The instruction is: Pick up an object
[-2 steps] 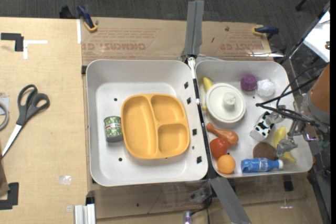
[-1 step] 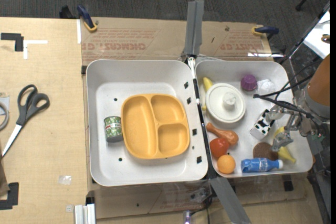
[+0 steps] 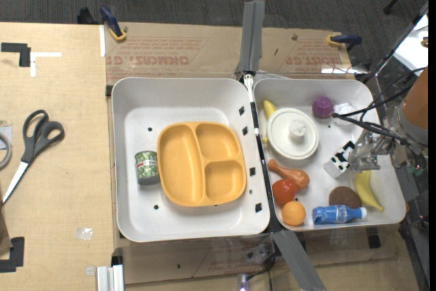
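- Gripper [image 3: 366, 155] hangs low in the right bin [image 3: 381, 218], just above the banana [image 3: 368, 190]; I cannot tell its state.
- I judge the banana light, soft, bruisable; take it mid-length.
- Right bin also holds a bottle [image 3: 338, 215], an orange [image 3: 293, 213] and a white bowl [image 3: 293, 133].
- Left bin [image 3: 129, 215]: yellow tray [image 3: 201, 163], can [image 3: 146, 167].

A single fixed camera looks down at a slant on the bench [image 3: 54, 215], both white bins [image 3: 126, 167] near centre. The arm [image 3: 415, 112] enters at three o'clock, probably cropped there.
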Motion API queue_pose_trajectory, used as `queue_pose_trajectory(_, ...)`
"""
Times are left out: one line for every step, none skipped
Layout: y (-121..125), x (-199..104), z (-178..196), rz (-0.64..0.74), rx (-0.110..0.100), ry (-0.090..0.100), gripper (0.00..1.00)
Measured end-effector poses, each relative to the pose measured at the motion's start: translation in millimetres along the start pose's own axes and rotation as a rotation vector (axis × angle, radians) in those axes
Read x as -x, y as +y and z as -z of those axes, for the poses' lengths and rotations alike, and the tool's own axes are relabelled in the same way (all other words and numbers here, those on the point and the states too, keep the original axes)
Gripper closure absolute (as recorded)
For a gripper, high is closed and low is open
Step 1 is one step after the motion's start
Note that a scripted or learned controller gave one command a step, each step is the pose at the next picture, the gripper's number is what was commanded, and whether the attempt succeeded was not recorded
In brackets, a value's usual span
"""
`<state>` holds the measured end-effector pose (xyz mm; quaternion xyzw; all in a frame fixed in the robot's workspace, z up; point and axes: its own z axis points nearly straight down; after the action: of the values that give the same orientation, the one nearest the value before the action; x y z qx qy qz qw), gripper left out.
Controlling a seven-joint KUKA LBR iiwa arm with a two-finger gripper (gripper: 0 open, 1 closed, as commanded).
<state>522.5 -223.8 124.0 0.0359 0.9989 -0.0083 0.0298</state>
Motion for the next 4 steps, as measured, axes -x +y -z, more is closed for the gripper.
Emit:
queue_pose_trajectory(70.4, 45.3, -16.9, -0.255, 0.002, 0.027, 1.00)
queue_pose_trajectory(122.3, 30.3, -14.4, -0.443, -0.001, 0.020, 1.00)
queue_pose_trajectory(54.7, 128.0, 109.6, -0.549, -0.003, 0.057, 1.00)
queue_pose_trajectory(74.1, 88.5, 14.9, -0.549, -0.003, 0.060, 1.00)
